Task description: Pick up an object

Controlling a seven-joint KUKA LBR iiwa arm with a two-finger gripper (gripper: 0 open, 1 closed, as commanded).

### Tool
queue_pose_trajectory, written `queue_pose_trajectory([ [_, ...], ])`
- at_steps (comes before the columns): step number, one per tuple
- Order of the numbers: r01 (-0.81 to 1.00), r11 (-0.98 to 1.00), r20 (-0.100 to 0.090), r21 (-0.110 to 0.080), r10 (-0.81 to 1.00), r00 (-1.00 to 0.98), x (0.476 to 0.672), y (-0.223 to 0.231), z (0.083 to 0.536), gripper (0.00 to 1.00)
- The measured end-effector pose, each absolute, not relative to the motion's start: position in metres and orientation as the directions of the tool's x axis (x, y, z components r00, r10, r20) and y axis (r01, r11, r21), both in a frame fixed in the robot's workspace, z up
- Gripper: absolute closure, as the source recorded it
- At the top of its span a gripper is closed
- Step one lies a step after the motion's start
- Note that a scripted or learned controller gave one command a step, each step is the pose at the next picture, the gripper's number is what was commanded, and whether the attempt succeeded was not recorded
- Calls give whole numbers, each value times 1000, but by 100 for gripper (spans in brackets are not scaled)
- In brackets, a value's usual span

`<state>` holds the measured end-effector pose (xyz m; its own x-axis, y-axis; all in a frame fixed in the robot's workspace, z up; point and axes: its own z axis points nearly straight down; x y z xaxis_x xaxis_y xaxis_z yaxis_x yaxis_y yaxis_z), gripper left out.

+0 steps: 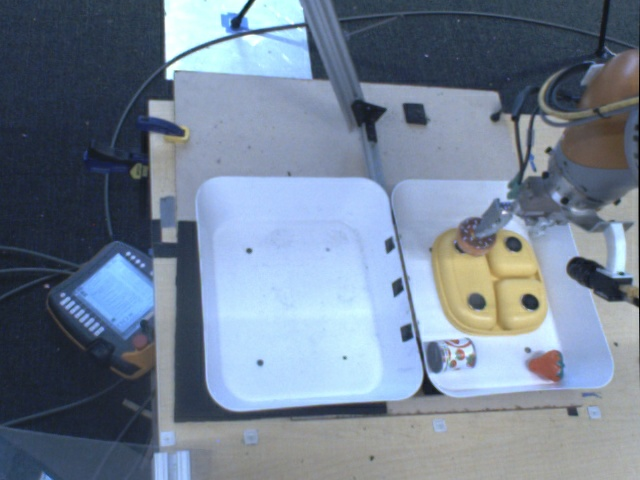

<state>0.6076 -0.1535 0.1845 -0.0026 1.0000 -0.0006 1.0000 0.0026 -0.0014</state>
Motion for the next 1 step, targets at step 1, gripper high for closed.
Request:
queue_pose_trajectory([
  [1,1000,5,0,0,1000,-5,611,-144,135,0],
])
